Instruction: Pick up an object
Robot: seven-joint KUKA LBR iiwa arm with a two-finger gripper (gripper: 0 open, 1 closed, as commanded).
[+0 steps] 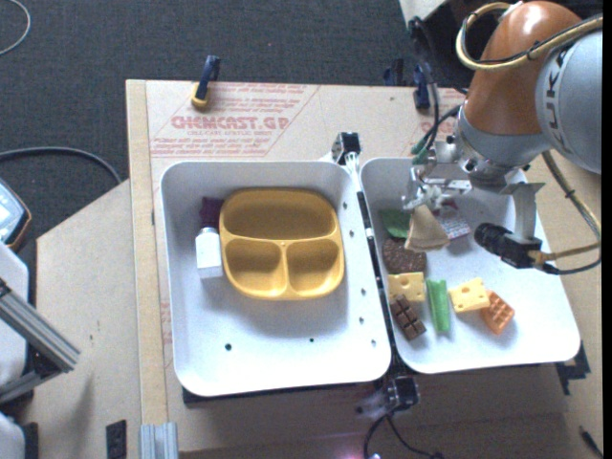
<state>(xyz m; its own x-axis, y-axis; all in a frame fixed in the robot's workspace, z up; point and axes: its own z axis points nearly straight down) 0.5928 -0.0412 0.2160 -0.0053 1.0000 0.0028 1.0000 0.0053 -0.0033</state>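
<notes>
My gripper (422, 205) hangs over the back left part of the right bin (555, 328). It is shut on the narrow top of a tan wedge (426, 231), which hangs point-up from the fingers (413, 199). The wedge overlaps a brown round cookie (402, 255) and a green leaf (395, 224) below it. Toward the front of the bin lie two yellow cheese pieces (407, 285) (468, 295), a green bean (438, 305), an orange waffle (497, 313) and a chocolate bar (408, 317).
The left bin (182, 352) holds a yellow divided tray (281, 242), a white bottle (208, 252) and a dark purple item (211, 208). A black cylinder (497, 240) on the arm and its cables hang over the right bin's back right. The divider rim (368, 256) runs between the bins.
</notes>
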